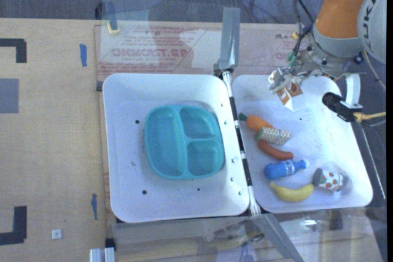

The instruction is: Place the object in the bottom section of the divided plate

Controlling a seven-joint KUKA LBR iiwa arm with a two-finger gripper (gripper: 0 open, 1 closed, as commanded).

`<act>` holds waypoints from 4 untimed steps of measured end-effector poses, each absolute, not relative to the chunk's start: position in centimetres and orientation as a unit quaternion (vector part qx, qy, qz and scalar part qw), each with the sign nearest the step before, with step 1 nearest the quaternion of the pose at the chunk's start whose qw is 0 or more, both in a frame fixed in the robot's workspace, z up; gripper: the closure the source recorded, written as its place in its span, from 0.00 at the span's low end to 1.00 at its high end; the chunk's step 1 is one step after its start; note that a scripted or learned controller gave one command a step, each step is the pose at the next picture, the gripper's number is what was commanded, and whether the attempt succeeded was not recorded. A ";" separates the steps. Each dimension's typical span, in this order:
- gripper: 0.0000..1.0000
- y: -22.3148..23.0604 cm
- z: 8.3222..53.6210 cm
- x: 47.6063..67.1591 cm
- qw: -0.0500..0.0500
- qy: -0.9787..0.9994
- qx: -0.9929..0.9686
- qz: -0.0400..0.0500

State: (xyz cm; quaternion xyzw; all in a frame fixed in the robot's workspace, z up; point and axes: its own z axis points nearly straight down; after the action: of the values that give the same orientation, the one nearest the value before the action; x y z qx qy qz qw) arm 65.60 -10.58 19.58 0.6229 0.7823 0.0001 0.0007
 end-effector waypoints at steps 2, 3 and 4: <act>1.00 -0.6 25.6 56.5 -0.001 0.640 0.768 -0.001; 1.00 6.6 23.0 52.3 -0.001 0.536 0.844 -0.001; 1.00 13.6 23.1 53.6 0.000 0.551 0.835 0.000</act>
State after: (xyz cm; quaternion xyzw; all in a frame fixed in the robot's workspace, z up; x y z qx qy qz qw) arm 53.57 13.59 23.08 0.8348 0.5506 -0.0003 -0.0004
